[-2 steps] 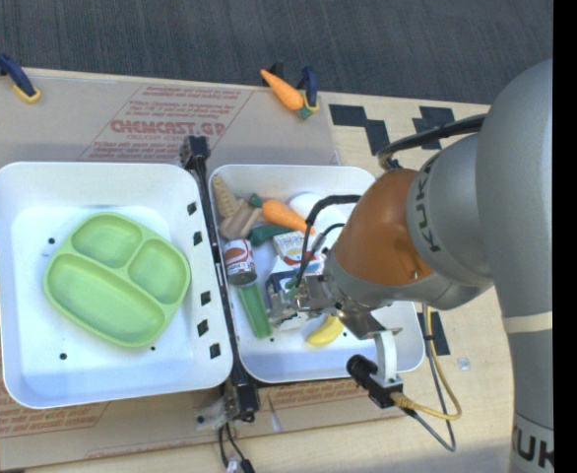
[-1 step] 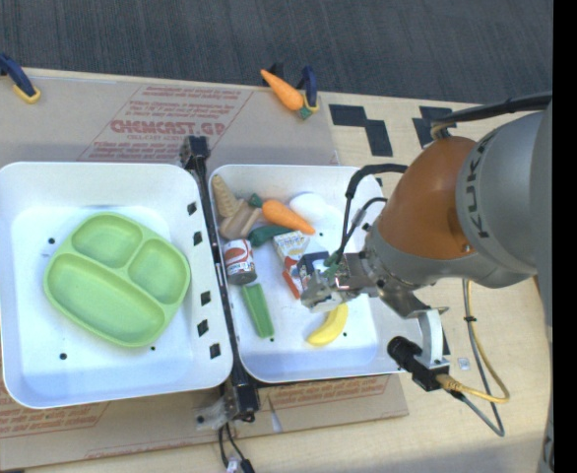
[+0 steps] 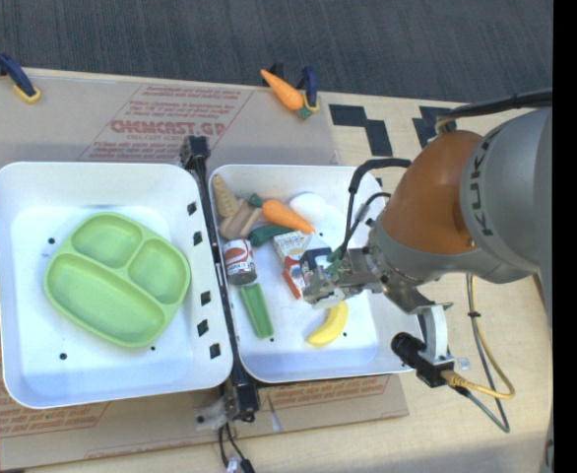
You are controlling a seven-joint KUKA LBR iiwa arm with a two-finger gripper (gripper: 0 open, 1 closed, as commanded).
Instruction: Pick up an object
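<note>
The right bin (image 3: 269,368) holds a yellow banana (image 3: 329,325), a green cucumber (image 3: 257,308), a soda can (image 3: 238,260), a carrot (image 3: 287,215), a small red and white carton (image 3: 291,252) and a tan piece (image 3: 228,203) at its back left. My gripper (image 3: 320,282) hangs low in this bin, just above the banana and right beside the carton. Its metal tip points left toward the carton. Nothing is visibly held.
The left bin (image 3: 32,190) holds a green divided plate (image 3: 118,278). Another carrot (image 3: 285,91) lies outside on the cardboard behind the bins, by a blue clamp (image 3: 309,87). The arm's grey and orange body (image 3: 456,205) covers the right bin's right side.
</note>
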